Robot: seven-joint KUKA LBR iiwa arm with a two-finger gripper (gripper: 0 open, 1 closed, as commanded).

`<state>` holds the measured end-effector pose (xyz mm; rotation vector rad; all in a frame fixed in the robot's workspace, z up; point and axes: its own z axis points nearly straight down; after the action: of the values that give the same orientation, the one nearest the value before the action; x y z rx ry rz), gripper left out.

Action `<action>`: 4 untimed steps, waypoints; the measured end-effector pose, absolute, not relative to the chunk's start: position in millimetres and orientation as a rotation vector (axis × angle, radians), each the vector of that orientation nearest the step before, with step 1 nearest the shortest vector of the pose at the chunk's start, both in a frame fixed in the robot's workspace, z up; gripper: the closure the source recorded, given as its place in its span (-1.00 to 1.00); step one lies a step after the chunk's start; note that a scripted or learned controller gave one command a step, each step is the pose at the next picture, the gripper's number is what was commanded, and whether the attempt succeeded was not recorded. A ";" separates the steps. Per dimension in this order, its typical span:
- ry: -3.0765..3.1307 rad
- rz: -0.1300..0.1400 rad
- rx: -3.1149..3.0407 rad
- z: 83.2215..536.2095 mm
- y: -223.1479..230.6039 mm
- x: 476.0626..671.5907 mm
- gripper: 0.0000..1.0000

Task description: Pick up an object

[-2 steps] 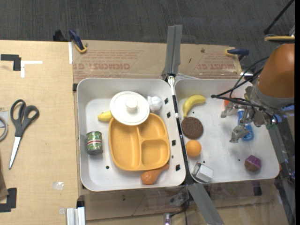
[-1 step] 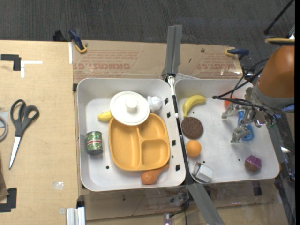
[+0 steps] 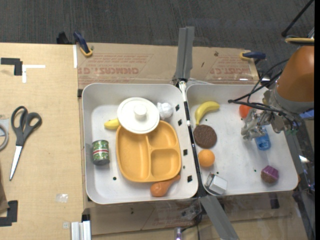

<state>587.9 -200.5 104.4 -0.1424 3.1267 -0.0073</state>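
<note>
My gripper (image 3: 256,129) hangs low over the right bin (image 3: 235,174), near its right side. Just below and right of it lies a small blue object (image 3: 263,143); whether the two touch is unclear. A red-orange item (image 3: 243,111) peeks out at the gripper's upper left. Further left in this bin are a yellow banana (image 3: 205,110), a brown round disc (image 3: 205,135) and an orange ball (image 3: 206,158). A grey-white box (image 3: 216,184) sits at the front edge, and a purple object (image 3: 270,174) rests at the front right.
The left bin (image 3: 92,179) holds an orange divided tray (image 3: 148,156), a white round lid (image 3: 138,115), a green can (image 3: 100,152), a yellow piece (image 3: 112,124), a white crumpled item (image 3: 165,109) and a brownish-orange piece (image 3: 161,188). Scissors (image 3: 21,129) lie on the bench at left.
</note>
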 end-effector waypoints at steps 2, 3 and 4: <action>3.121 -0.004 -0.316 93.7 -218.1 560.3 -1.00; 3.136 0.000 -0.102 92.4 -199.5 557.3 -1.00; 3.130 -0.003 -0.106 103.4 -199.1 559.6 1.00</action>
<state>559.6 -199.1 103.4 -0.1064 3.1299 -0.0031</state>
